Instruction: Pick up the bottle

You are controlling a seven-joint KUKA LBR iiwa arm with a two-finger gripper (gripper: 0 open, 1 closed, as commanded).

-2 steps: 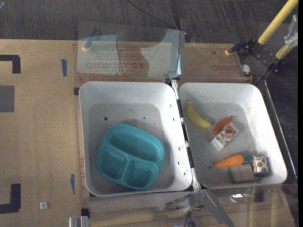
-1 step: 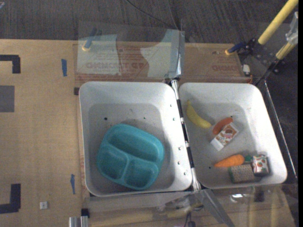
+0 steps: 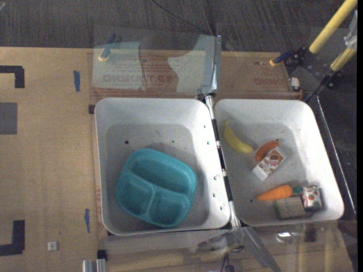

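I cannot tell my pincer's state; the likely bottle (image 3: 266,149) lies wedged against the carton (image 3: 270,165), crowding any grasp.

The yellow pole (image 3: 338,20) at the upper right runs off the picture's top edge. The small carton (image 3: 268,163) partly covers the orange-red thing (image 3: 266,150) behind it, and its printed label is too blurred to read. The box (image 3: 311,197) in the right bin's corner is likewise too small to identify.

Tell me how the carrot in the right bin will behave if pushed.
The carrot looks round and tapered, so it would probably roll in an arc. The greenish block lies right beside its thick end and may stop it. It seems smooth, possibly slippery.
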